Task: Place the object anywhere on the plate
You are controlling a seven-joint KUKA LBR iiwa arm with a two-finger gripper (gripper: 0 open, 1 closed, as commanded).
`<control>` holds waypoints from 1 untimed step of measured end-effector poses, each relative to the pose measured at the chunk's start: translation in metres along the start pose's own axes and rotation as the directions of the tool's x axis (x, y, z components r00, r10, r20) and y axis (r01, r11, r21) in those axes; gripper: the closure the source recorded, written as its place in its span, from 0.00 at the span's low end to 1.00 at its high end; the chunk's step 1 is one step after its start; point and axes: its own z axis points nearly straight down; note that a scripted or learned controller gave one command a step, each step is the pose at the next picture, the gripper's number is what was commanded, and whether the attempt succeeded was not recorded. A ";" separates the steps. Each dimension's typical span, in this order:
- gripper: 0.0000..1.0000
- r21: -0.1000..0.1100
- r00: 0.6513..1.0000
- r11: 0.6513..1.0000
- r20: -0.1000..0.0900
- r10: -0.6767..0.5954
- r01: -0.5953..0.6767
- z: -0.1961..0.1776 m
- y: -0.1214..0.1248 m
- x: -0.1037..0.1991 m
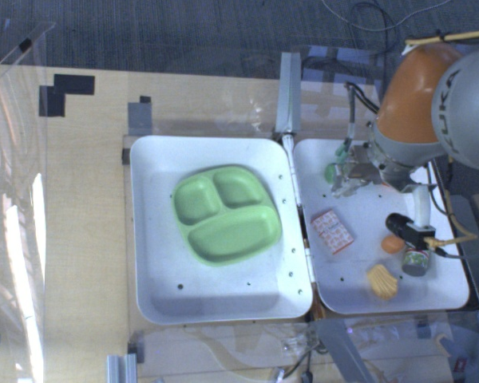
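Note:
A green plate (226, 214) with three compartments lies in the middle of the left bin (156, 286), with nothing on it. My gripper (347, 175) hangs low over the far left part of the right bin (447, 294). A small green thing (333, 171) sits right at the gripper's left side; whether it is held is unclear. A pink patterned flat packet (332, 230) lies in the right bin, just in front of the gripper.
Along the right bin's near right side lie a yellow ridged piece (382, 281), a small orange thing (392, 244) and a small dark can (415, 262). A metal divider (297, 214) runs between the two bins. The arm's orange band (411, 86) looms over the far right.

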 end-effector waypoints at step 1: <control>1.00 0.000 0.991 0.991 0.000 -0.135 0.135 0.000 0.055 0.058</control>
